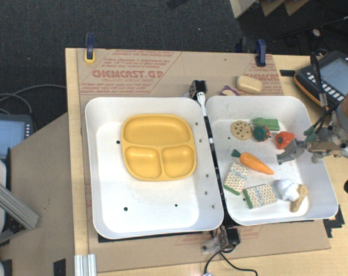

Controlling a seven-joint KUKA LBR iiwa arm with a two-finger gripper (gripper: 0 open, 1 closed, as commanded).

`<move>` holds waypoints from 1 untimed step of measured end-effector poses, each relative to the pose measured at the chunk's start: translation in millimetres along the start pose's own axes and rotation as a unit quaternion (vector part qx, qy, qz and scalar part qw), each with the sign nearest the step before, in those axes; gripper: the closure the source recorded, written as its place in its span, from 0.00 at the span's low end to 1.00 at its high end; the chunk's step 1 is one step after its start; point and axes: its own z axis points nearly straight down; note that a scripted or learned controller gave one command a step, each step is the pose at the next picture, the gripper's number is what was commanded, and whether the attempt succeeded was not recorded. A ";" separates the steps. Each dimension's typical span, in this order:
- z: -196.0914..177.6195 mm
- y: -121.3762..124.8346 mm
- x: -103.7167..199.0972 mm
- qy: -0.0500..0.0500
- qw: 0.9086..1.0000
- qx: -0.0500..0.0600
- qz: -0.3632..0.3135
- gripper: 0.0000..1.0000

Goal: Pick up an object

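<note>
The tool (286,152) hangs low over the right bin (320,203), likely lining up on the toys crowded there; whether it is wide or narrow I cannot tell. Nearest lie a tomato (285,138) and a carrot (256,162), both free on the bin floor

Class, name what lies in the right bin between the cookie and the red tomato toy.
In the camera view, a green block and a small round green and red toy lie between the cookie and the red tomato toy.
</note>
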 end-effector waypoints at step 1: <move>70.2 109.4 -34.4 -0.002 1.000 -0.003 -0.002 0.00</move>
